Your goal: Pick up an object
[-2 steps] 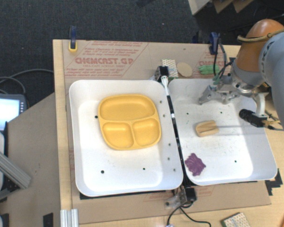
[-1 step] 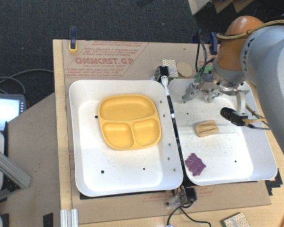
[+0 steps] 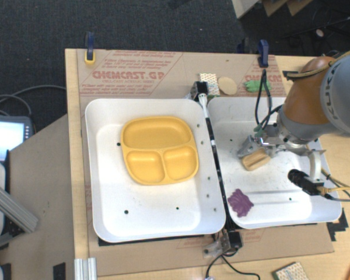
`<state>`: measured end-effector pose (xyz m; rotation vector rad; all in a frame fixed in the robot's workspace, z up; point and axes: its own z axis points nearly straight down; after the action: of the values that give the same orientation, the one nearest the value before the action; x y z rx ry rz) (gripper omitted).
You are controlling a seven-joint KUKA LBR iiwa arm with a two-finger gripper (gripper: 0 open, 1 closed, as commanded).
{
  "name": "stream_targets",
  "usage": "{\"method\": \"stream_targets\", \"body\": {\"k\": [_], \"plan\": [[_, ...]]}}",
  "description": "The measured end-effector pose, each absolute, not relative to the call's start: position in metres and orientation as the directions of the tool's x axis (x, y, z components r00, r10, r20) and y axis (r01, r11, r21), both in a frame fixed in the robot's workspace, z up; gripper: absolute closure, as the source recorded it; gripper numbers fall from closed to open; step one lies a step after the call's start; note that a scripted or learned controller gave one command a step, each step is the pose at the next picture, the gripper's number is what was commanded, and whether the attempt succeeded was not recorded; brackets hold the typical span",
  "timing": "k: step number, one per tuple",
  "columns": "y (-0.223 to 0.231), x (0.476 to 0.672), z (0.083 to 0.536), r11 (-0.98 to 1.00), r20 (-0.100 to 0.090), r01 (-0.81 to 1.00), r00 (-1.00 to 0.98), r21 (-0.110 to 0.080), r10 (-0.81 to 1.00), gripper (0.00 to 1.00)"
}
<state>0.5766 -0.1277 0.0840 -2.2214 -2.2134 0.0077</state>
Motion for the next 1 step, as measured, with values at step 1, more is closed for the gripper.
{"method": "stream_targets", "body": {"k": [1], "plan": [[-0.1261, 0.5805, 0.0952, -0.002, 0.000, 1.000, 0.002, 0.002, 1.000, 1.00]]}}
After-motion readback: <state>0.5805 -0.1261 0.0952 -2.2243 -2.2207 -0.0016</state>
